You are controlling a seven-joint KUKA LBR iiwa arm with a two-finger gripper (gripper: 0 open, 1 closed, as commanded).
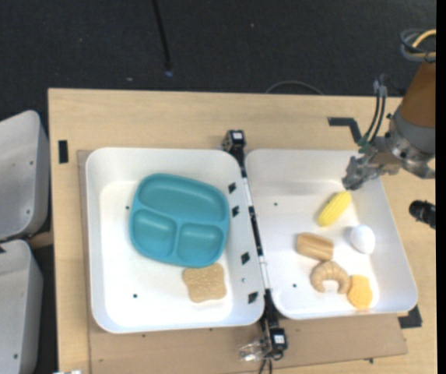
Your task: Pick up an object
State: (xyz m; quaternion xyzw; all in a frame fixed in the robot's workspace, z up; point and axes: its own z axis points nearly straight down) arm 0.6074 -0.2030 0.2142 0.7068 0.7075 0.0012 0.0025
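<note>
The right bin [285, 209] holds a yellow corn cob [334, 208], a white egg [361, 238], a tan bread roll [314, 246], a croissant [329, 276] and an orange piece [359, 291]. My gripper [356, 176] hangs at the bin's far right side, just above and behind the corn cob. Nothing shows between its fingers. In the left bin [106, 287] lie a teal divided plate [180, 217] and a slice of toast [205, 282].
A black divider strip [250, 224] runs between the two bins. Cables [374, 119] trail from the arm at the upper right. White panels [5, 185] stand off the bench at the left.
</note>
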